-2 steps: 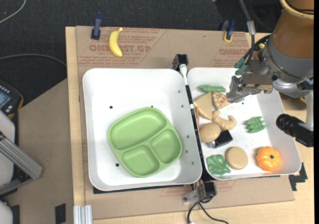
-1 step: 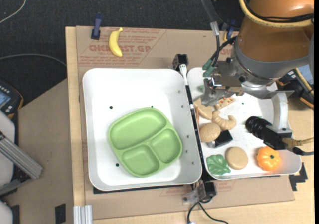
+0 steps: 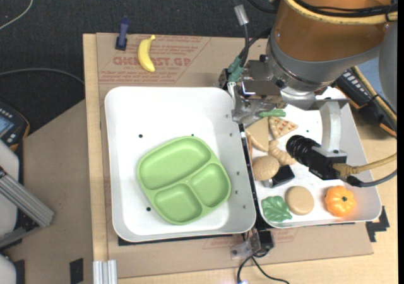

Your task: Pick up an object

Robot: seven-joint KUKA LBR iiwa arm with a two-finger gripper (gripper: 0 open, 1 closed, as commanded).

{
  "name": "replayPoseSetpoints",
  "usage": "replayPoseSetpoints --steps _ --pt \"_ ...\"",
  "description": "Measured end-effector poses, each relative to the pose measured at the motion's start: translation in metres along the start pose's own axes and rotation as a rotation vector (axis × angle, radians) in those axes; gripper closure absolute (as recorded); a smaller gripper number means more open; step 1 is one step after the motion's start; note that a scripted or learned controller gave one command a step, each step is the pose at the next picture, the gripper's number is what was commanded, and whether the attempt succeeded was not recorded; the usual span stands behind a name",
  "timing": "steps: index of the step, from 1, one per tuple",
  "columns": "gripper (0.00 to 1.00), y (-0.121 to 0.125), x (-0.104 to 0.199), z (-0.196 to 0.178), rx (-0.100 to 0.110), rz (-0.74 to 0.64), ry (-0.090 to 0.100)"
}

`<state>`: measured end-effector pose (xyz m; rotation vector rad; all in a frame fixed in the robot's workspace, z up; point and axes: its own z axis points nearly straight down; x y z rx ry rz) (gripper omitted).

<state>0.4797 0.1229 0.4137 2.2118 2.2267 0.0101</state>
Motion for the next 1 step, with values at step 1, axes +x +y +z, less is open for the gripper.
replayPoseSetpoints --steps 1 --pt "1.00 -0.0023 0.0211 0.0962 0.017 0.005 -0.005"
